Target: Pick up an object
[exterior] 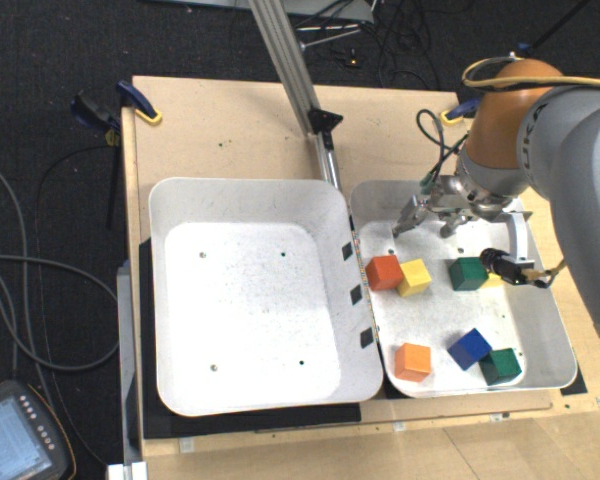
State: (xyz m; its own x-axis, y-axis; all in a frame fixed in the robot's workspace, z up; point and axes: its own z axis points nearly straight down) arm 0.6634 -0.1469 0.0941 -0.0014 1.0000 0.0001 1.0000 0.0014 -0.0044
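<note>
The hand (427, 218) hangs over the far edge of the right bin (540, 313), its two fingers apart and nothing between them. Below it lie the blocks — an orange-red block (383, 272) touching a yellow block (414, 277) near the bin's left wall, a green block (469, 273) toward the middle. Along the near edge sit an orange block (412, 361), a blue block (469, 348) and a dark green block (501, 365). No writing can be read. The left bin (170, 298) adjoins on the table (220, 128).
</note>
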